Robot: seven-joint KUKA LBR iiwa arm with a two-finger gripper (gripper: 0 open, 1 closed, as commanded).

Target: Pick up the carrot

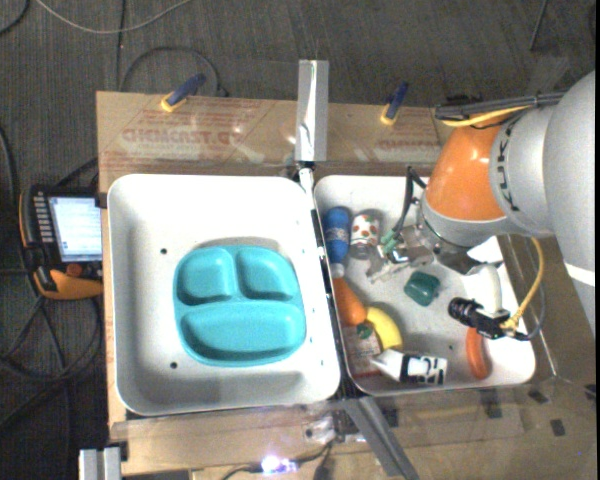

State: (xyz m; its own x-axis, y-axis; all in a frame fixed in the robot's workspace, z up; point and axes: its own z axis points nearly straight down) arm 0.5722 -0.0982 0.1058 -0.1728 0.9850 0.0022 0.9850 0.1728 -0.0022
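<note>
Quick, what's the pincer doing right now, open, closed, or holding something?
Pincer: low in the right bin, beside the teal block; open or closed cannot be told. The carrot lies apart from it.

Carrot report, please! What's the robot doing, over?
Gripper low in right bin, grabbing nothing. Carrot by left wall, untouched. Lemon touches it.
</note>
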